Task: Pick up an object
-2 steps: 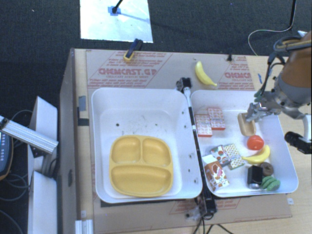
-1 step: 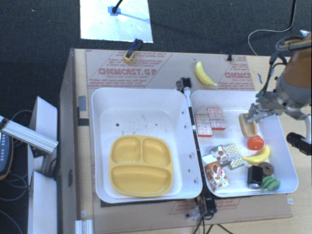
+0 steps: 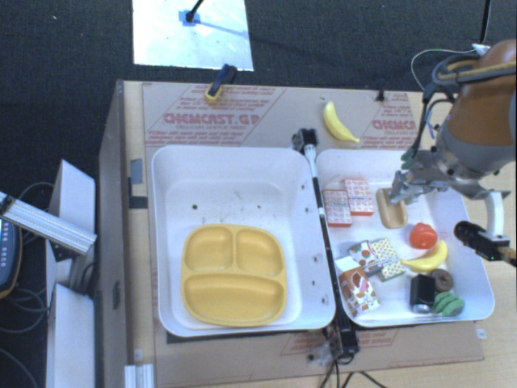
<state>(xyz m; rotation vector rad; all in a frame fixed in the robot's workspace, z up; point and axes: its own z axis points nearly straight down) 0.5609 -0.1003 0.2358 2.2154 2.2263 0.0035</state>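
Tool over tan block near right bin's back edge; grip unclear

We see a yellow divided tray lying in the left bin, and a banana on the brown board behind the bins. A pale sheet lies on the dark floor beyond.

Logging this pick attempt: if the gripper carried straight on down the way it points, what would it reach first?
Most likely the tan wooden bread-slice piece in the right white bin: the gripper sits directly over its upper end. Depth is unclear from this slanted view, so contact cannot be judged.
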